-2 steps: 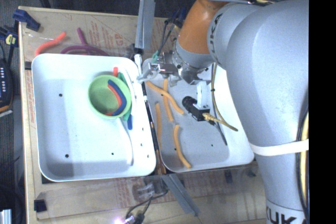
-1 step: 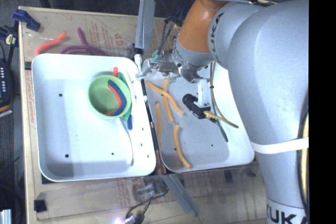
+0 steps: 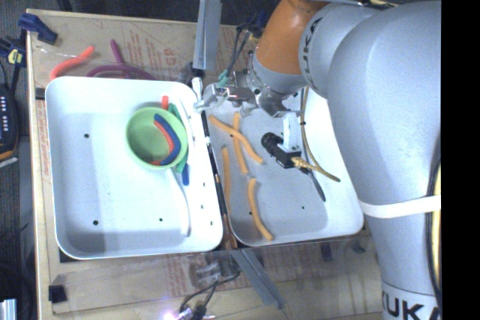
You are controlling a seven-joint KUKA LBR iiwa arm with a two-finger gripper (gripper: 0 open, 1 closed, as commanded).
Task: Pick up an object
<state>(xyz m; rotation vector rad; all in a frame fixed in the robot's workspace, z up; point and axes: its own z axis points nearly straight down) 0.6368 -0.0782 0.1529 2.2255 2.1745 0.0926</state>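
Observation:
My gripper (image 3: 215, 96) hangs over the far left corner of the right bin (image 3: 341, 217), close to the divide between the two bins. Just below it lies an orange stick (image 3: 235, 133), and several more orange sticks lie across the right bin's floor, one long one (image 3: 256, 210) near the front. In the left bin (image 3: 90, 191) sits a green bowl (image 3: 150, 140) with a red curved piece (image 3: 166, 134) and a blue curved piece (image 3: 177, 133) inside it. Nothing shows between the gripper's tips.
The grey arm (image 3: 375, 86) covers the right bin's right side. Behind the left bin, on the bench, lie a purple tube (image 3: 120, 71) and an orange tool (image 3: 71, 64). A grey bar (image 3: 208, 30) stands behind the bins' divide.

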